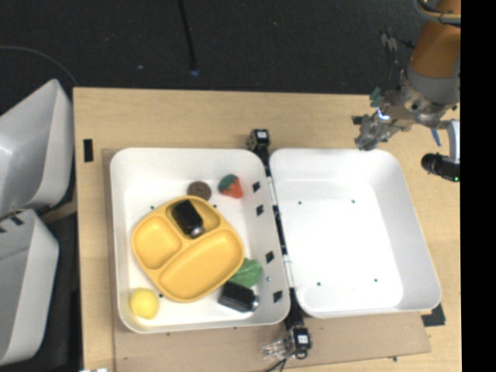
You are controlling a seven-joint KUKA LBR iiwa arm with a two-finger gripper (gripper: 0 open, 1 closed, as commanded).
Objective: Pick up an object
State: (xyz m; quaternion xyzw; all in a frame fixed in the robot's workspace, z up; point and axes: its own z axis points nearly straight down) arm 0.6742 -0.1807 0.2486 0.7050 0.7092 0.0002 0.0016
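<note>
Table (194,118) carries two shallow white bins side by side, clipped together along the centre seam, presumably so they don't drift apart under the arm.

Right bin (403,231) has bare floor. Left bin (124,208) holds everything pickable, so the task's thing is in there, well apart from the arm.

Arm (435,49) comes in at 1–2 o'clock of the frame, grey with the orange band up top. It hangs over the far right corner of the right bin, probably a parked or start pose that keeps the camera's look at both bins unblocked.

End effector (373,134) sits just at the right bin's far rim, pointing down. Too small and cluttered to read the finger gap: cannot tell whether it is wide or narrow. Nothing visible between the fingers.

Left bin contents, big to small:
- yellow divided plate (190,258), centre, taking up most of the floor and crowding the rest to the walls.
- black block (187,217) lying in the plate's 12 o'clock compartment.
- second black block (237,297) at 5 o'clock of the plate, touching its edge, near the bin's front wall.
- green piece (249,270) at 4 o'clock, partly tucked under the plate rim.
- yellow ball (144,304) at 7 o'clock, in the front left corner.
- brown round piece (199,189) at 12 o'clock, just beside the plate.
- red strawberry-like toy (229,184) at 1 o'clock, standing free.

My read: pick not yet started. The strawberry toy and the ball look the easiest targets, with open space around them; the wall-hugging items risk finger clash.
</note>
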